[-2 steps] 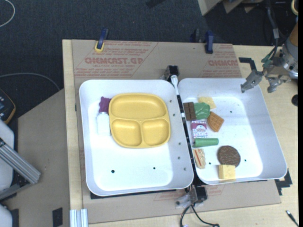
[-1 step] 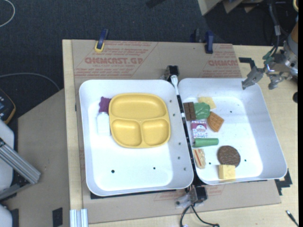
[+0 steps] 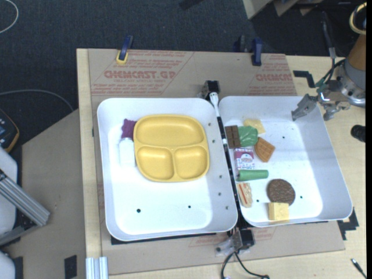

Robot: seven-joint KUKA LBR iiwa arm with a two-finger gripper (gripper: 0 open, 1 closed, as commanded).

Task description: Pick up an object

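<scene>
The grey two-finger gripper (image 3: 314,106) is hovering over the right white bin's (image 3: 325,173) far right corner, fingers apparently spread and gripping nothing. Small toy food pieces, including a round brown cookie (image 3: 281,190), are lying along that bin's left side, well apart from it.

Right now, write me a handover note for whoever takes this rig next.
Gripper: jaws open, holding nothing, over the far right corner of the right bin.
Things: toy food lies along the right bin's left side, among it a green piece, a brown cookie and a yellow block. The yellow divided tray sits in the left bin.
Done: nothing picked.
Left: go down, close on one piece, lift.
</scene>
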